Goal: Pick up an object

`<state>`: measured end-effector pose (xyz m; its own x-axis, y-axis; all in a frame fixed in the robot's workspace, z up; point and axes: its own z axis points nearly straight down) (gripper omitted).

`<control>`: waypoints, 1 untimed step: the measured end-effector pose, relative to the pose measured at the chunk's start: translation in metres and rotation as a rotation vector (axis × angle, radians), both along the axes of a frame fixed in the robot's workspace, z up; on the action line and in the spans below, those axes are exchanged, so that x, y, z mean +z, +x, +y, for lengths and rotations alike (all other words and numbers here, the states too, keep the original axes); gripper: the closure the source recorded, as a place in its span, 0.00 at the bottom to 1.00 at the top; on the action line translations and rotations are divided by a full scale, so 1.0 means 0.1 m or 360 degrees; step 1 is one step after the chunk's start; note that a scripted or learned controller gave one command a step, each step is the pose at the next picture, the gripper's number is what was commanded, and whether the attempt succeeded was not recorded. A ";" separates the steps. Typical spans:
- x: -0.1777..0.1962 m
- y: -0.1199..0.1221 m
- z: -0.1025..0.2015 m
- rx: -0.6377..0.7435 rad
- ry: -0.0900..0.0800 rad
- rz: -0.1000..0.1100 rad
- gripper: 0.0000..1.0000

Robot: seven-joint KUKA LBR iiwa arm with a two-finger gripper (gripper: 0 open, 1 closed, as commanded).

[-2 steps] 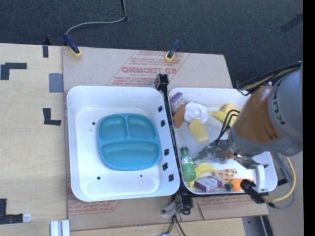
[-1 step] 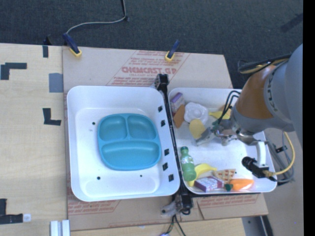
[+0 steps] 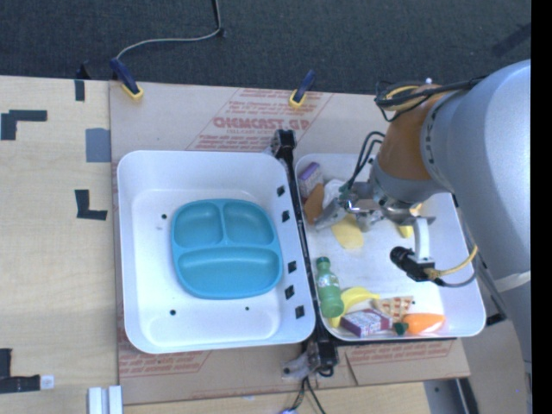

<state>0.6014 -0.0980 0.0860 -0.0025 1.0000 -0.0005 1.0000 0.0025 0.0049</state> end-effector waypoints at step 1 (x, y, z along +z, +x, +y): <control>0.00 -0.27 -0.04 -0.0003 -0.0003 0.0000 0.00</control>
<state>0.5745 -0.1023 0.0863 -0.0006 1.0000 -0.0021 1.0000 0.0006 0.0047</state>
